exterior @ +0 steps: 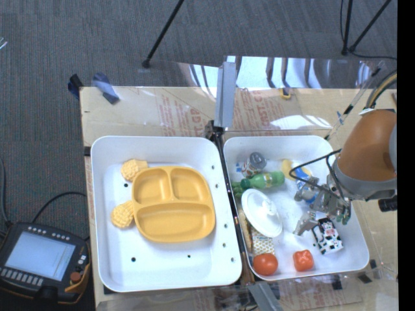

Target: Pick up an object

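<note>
Gripper (316,220) hangs low in rt bin (360,251), fingers apart w/ nothing between, cow-print toy (329,236) just beside at 4 o'clock, red tomato (265,264) & red pepper-like piece (303,260) near at 7.

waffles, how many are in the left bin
2, both in the left bin: one waffle at the yellow divided plate's upper-left corner, the other waffle at its left edge. More may be hidden beneath it.

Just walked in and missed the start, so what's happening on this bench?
The grey arm's gripper hangs low in the right white bin, among a green bottle, a white round lid, two red tomato-like toys and a black-and-white cow-patterned block. Nothing is visibly grasped. The left white bin holds a yellow divided plate.
</note>
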Motion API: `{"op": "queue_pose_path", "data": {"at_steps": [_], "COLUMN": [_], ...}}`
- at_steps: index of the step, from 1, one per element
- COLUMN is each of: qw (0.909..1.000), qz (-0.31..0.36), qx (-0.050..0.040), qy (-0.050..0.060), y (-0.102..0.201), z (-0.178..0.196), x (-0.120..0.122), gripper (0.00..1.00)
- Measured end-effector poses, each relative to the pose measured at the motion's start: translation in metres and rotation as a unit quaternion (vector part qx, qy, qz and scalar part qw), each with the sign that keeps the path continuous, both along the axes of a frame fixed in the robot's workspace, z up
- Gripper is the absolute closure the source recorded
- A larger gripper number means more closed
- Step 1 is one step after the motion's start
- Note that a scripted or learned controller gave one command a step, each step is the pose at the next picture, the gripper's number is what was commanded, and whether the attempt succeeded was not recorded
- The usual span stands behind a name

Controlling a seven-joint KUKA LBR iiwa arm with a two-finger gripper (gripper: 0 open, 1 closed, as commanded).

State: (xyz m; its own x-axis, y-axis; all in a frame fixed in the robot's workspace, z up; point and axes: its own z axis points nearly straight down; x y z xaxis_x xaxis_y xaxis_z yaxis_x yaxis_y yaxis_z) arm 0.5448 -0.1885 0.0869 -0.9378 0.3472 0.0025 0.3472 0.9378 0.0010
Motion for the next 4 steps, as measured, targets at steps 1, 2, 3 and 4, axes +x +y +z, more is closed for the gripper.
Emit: {"op": "queue_pose_path", "data": {"at_steps": [1,2,3,4], "qw": [1.0,0.9967,0.9996,0.9934], "qz": [0.003,-0.081,-0.028,-0.115], "qx": [0.0002,-0.0023,0.0014,-0.0006], "qy": [0.0,-0.009,0.006,0.0], "y": [0.002,0.013,0.046,0.006], "z": [0.01,0.197,0.028,-0.001], "x": [0.001,0.036,-0.006,0.047], "gripper": [1.0,1.0,1.0,1.0]}}
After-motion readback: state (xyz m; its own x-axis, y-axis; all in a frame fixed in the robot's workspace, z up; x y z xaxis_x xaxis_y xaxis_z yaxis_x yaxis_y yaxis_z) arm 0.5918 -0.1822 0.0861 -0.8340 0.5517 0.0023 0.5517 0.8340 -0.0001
